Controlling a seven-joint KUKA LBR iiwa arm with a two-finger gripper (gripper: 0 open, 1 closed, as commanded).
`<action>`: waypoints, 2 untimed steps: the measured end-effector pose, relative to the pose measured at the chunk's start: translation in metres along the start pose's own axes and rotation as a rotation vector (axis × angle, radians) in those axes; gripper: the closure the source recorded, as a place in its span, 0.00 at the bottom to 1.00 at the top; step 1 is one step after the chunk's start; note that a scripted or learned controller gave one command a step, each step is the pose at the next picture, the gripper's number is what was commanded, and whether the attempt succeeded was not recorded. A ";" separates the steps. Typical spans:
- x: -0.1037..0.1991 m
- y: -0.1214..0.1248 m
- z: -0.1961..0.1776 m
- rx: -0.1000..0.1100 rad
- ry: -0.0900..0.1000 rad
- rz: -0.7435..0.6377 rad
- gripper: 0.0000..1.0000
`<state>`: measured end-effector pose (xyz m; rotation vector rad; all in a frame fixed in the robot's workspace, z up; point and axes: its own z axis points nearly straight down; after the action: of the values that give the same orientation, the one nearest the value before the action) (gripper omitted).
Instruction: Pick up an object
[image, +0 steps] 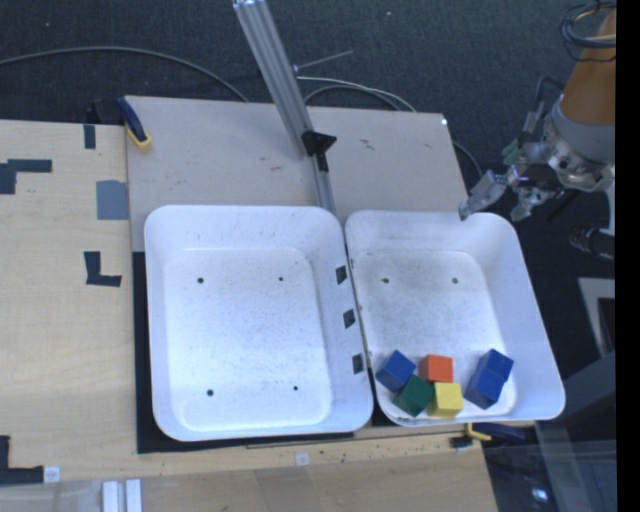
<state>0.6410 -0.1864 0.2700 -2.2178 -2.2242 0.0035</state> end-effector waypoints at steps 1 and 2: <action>0.046 -0.009 0.113 0.007 0.003 -0.001 0.00; 0.080 -0.081 0.182 0.008 0.004 0.002 0.00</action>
<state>0.5592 -0.1068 0.0879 -2.2143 -2.2157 0.0090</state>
